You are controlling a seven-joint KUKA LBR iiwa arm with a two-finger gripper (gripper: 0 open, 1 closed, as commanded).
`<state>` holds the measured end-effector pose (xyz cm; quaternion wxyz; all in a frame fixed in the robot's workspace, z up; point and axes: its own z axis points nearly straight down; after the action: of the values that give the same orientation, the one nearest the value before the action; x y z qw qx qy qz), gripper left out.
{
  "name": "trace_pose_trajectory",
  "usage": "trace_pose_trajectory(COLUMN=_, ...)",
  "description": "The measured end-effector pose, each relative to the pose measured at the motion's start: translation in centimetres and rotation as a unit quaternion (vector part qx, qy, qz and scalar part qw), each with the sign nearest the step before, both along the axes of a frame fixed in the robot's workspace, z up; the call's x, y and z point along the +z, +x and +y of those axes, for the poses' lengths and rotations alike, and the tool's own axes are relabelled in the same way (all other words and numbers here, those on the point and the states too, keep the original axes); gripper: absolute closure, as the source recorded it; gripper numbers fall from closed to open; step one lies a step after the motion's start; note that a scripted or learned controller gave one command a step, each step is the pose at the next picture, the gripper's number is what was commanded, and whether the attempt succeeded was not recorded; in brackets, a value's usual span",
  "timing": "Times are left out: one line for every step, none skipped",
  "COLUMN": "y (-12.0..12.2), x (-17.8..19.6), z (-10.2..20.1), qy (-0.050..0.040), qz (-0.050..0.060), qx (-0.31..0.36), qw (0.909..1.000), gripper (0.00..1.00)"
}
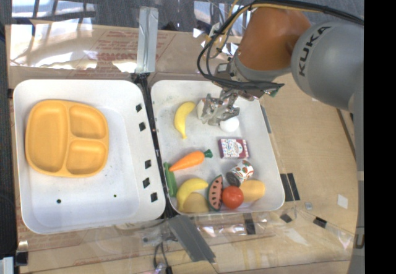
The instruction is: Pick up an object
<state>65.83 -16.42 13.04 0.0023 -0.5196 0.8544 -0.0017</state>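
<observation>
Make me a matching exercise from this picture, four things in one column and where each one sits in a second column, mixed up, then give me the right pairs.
Things:
1. yellow divided tray
2. banana
3. carrot
4. tomato

Places:
A. near the front wall of the right bin, between the watermelon slice and a pale yellow fruit
B. in the left bin
C. in the upper part of the right bin, just left of the gripper
D. middle of the right bin, lying slanted, left of the small purple carton

Pairs: 1-B, 2-C, 3-D, 4-A
</observation>
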Motion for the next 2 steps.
trace_pose_trajectory(y=-1.1, x=6.7, z=-2.3, qy=-0.0005, qz=0.0, qx=0.116, qw=0.9933, gripper=1.0)
trace_pose_trajectory(y=0.0, x=5.3, z=-4.4, qy=-0.0001, qz=0.001, qx=0.263, qw=0.9647, gripper=1.0)
